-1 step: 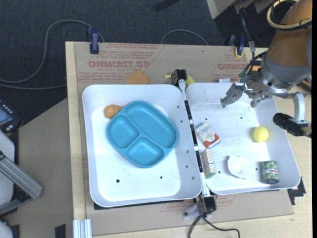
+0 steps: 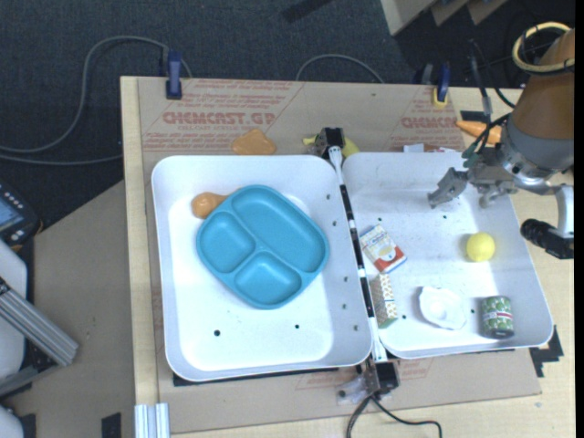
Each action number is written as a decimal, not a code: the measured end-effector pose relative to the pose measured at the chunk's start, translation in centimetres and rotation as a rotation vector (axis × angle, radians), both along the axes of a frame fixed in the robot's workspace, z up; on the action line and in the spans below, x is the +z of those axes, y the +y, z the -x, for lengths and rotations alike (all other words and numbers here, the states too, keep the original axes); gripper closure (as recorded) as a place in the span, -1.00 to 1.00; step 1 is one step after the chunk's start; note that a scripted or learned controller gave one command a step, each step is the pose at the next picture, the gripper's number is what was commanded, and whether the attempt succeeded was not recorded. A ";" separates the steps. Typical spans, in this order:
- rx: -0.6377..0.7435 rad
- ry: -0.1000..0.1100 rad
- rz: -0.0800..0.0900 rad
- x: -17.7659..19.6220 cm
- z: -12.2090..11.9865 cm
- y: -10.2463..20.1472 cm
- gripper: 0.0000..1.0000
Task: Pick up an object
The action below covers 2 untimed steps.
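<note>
Yellow ball [image 2: 480, 246]: right bin [image 2: 411, 181], near its right rim, bare floor around it. Gripper [image 2: 468, 189]: jaws spread, gripping nothing, near the far rim.

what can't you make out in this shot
- Orange thing, camera view: the blue tray covers part of it, so its shape is unclear.
- Small packet and the strip below it: print too small to read.
- Can: label too small to read.
- Arm: cut off by the right edge.
- White lump: pale against the white bin, so its outline is vague.
</note>
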<state>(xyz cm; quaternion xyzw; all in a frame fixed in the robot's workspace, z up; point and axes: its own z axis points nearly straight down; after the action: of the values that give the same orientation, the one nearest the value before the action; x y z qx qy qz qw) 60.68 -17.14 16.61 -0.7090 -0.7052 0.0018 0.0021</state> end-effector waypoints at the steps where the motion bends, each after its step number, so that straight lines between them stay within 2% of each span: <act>1: 0.003 -0.010 0.005 2.2 -1.3 -4.6 -1.00; 2: 0.008 -0.003 -0.010 -8.4 4.1 -4.3 -1.00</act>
<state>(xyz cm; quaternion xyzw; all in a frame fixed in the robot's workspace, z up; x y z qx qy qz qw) 56.54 -21.46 8.26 -0.7061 -0.7081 -0.0025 0.0046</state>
